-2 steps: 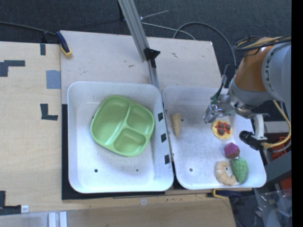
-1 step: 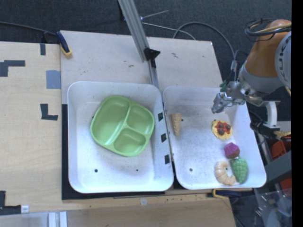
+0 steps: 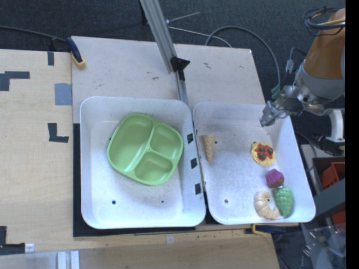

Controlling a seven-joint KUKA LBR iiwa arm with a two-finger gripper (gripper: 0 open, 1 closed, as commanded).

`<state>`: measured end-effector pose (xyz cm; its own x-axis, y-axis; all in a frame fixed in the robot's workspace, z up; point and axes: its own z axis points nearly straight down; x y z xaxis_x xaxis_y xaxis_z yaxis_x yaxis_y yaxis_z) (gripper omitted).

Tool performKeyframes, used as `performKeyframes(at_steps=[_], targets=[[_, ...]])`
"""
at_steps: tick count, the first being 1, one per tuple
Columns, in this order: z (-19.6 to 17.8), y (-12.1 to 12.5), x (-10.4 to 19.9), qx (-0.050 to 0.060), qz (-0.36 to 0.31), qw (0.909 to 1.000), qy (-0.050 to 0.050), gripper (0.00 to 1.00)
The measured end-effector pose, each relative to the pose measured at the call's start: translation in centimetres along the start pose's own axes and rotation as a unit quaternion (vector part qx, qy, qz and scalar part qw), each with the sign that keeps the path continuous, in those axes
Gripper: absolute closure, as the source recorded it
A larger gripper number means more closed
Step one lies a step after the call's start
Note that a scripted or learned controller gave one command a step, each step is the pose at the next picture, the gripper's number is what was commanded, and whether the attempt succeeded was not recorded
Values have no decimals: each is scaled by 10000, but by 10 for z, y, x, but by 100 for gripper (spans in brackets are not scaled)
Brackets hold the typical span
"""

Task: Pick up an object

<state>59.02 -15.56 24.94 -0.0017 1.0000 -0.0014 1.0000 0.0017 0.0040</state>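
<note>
Now, starting at the left, the left bin [image 3: 90, 150] carries a green divided plate [image 3: 146, 148], three compartments showing, sitting a little toward the bin's far side and tilted askew to the walls. Across the shared wall between the bins, the right bin [image 3: 235, 206] has a small tan cone [image 3: 209, 147] lying near its left wall, narrow end pointing toward the near side. Moving on right, well apart from the cone, there's a yellow piece with red spots [image 3: 262, 153], flat on the floor of the bin. Just below it sits a small magenta piece [image 3: 274, 177], and right beside that, nearly touching, a green bumpy piece [image 3: 284, 200] lies along the right wall, with a pale curled croissant shape [image 3: 265, 204] tucked against its left side in the near right corner. Up at the far right rim of that bin, the gripper [image 3: 269, 116] hangs over the edge, above and apart from the yellow piece, nothing between its tips; whether the pincer is spread or closed, I can't tell from this angle. Behind it, the orange band of the arm [image 3: 325, 49] reaches off to the right.
</note>
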Motion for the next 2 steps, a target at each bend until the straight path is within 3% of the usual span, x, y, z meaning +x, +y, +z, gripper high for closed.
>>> performKeyframes(at_steps=[1, 2], targets=[[-48, 1, 0, -2, -3, 10000, 0, 100], [-32, 5, 58, 26, -24, 10000, 12, 100]])
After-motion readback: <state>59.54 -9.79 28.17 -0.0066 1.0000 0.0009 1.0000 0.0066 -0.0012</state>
